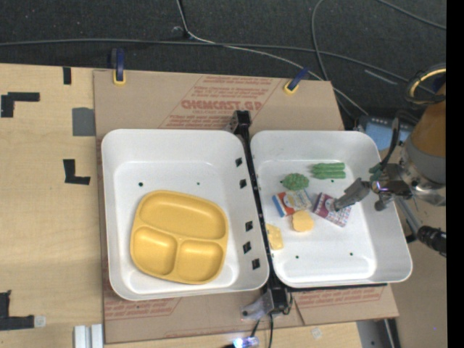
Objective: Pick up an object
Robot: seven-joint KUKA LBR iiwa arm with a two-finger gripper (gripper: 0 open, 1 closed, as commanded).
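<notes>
The right bin (pixel 362 267) holds several small objects: a green broccoli piece (pixel 295 182), a green pod-like piece (pixel 328 170), a red, white and blue packet (pixel 288 204), a yellow chunk (pixel 303 222), a purple and white packet (pixel 330 210) and a pale yellow piece (pixel 274 236) by the left wall. My gripper (pixel 350 196) reaches in from the right, its grey tip low over the purple packet's right end. Nothing shows between the fingers.
The left bin (pixel 116 158) holds a yellow divided plate (pixel 178 235). A black divider (pixel 249 187) runs between the bins. Cardboard lies under both. The arm's orange band (pixel 428 133) stands at the right edge, and cables cross the dark back.
</notes>
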